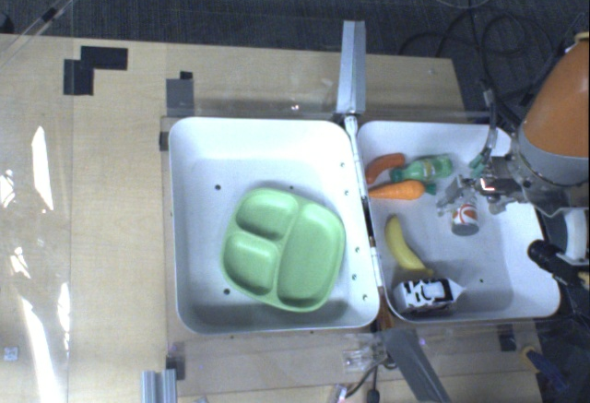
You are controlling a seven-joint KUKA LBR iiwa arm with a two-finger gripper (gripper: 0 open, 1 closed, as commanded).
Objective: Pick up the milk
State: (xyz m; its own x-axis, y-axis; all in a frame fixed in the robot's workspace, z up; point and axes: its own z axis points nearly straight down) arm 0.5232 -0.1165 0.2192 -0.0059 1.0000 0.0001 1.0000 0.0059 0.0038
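Black-and-white milk [426,292] lies in the right bin [516,300] (front corner); hand [470,187] hovers apart, grip indiscernible.

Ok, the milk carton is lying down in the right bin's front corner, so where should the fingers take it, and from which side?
Take the milk carton across its short width at mid-body, coming straight down from above. It lies flat with its long axis running left-right, close to the right bin front wall and near the banana tip, so a side approach looks blocked. The gripper sits further back, by a small can.
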